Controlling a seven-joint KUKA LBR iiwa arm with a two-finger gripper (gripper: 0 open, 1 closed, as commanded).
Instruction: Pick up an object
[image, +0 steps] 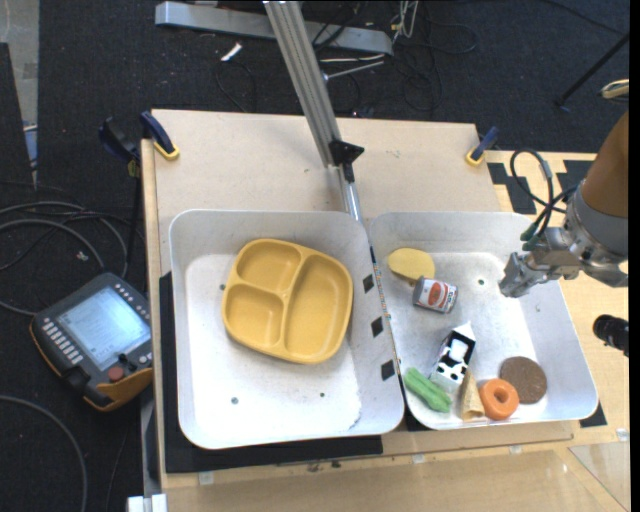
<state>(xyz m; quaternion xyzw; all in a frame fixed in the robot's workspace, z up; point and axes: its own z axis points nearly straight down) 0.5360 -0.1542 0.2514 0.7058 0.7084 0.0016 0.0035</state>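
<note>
The right bin (540, 300) holds several small items: a yellow lemon-like piece (410, 263), a red and white can (435, 295) on its side, a black and white cow-pattern carton (455, 357), a green pod (427, 389), an orange ring (499, 398), a cream wedge (470, 398) and a brown disc (523, 379). My gripper (518, 274) hangs over the right part of this bin, to the right of the can and above the brown disc in the view. Nothing shows between its fingers.
The left bin (200, 330) bears a yellow divided plate (288, 299). A metal pole (312, 85) slants up from between the bins. Clamps sit at the bench's back corners. A teach pendant (95, 338) lies on the floor at the left.
</note>
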